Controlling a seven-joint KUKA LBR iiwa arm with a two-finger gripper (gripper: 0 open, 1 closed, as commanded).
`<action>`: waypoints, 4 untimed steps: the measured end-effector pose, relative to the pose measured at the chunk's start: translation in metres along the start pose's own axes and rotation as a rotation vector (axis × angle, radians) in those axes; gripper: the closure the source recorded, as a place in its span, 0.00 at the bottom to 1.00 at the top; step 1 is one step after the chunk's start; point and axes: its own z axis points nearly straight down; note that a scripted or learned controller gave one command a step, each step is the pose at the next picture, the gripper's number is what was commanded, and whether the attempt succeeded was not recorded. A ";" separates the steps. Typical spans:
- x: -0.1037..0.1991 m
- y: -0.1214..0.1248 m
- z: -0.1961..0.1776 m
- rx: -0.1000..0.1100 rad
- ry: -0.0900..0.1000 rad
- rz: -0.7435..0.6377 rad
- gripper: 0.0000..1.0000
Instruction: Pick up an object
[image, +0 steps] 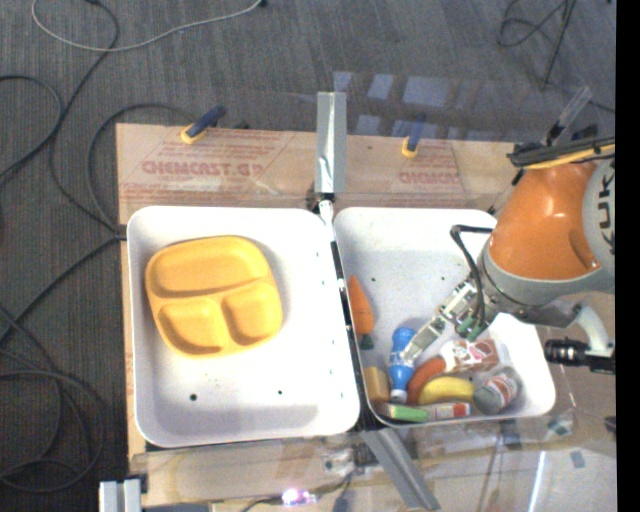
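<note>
In the right bin (400, 245), a pile of small items lies along the near edge. An orange carrot (360, 305) rests by the left wall. Beside it stand a blue bottle with a white cap (402, 362), a red piece (428, 372), a yellow banana (447, 390), a red-and-white packet (476, 354), a grey can (497, 392), a brown piece (375, 381) and a green stick (407, 411). My gripper (428, 340) slants down-left from the orange wrist, its tip just right of the bottle's cap and above the red piece. Nothing is visibly held.
The left bin (160, 400) holds a yellow divided tray (213, 293) in its upper left part. A metal bar (329, 150) runs back from between the bins. The arm's orange wrist (540, 235) hangs over the right bin's right side.
</note>
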 end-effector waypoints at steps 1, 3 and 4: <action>0.000 0.000 0.000 0.000 0.000 0.000 0.00; -0.070 -0.009 -0.038 0.000 -0.004 0.136 0.00; -0.020 0.009 0.087 -0.005 -0.008 0.260 0.00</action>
